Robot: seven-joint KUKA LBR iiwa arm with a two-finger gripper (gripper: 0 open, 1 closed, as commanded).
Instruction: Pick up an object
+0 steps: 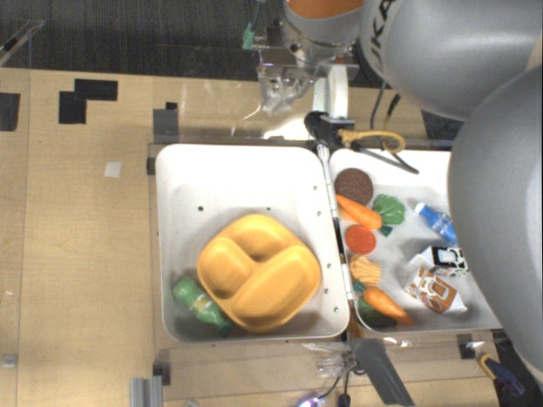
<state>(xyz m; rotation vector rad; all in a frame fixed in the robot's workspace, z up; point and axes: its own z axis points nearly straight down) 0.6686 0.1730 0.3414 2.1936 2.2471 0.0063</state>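
White letters "KA", the tail end of a brand name, run down the grey arm [441,41]. The small packet [434,288] in the right bin [475,312] carries print, too blurred to read.

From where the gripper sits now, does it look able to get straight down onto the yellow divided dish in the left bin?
Probably yes. The yellow dish lies uncovered in the left bin, with only a green bottle tucked under its edge. The gripper sits above the bench beyond the bin's far rim.
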